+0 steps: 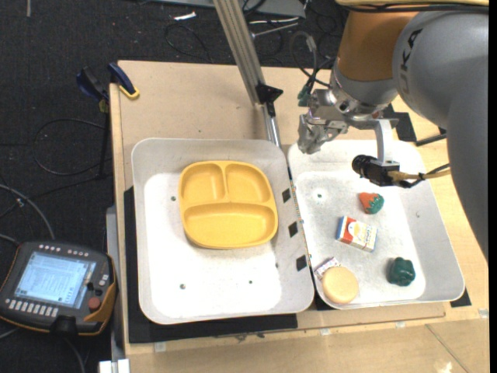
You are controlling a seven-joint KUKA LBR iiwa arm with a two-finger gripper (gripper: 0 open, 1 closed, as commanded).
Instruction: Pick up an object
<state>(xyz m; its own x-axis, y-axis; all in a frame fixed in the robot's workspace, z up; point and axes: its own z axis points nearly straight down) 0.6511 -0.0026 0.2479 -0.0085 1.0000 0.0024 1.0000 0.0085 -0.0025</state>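
Overhead: gripper (311, 141) over right bin's (435, 224) far-left corner — grip state unclear, nothing seen held. Strawberry (371, 202), small box (356, 233), green piece (401, 270), round cookie (340, 285) inside; yellow tray (228, 204) in left bin (155, 208).

The grey arm (435, 61) reaches in from the right, its gripper (311, 140) pointing down.

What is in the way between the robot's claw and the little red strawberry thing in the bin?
Nothing visible is. The gripper hangs over the far left corner of the right bin. The strawberry toy lies nearer the camera and further right, with bare bin floor between them. The small box lies past it.
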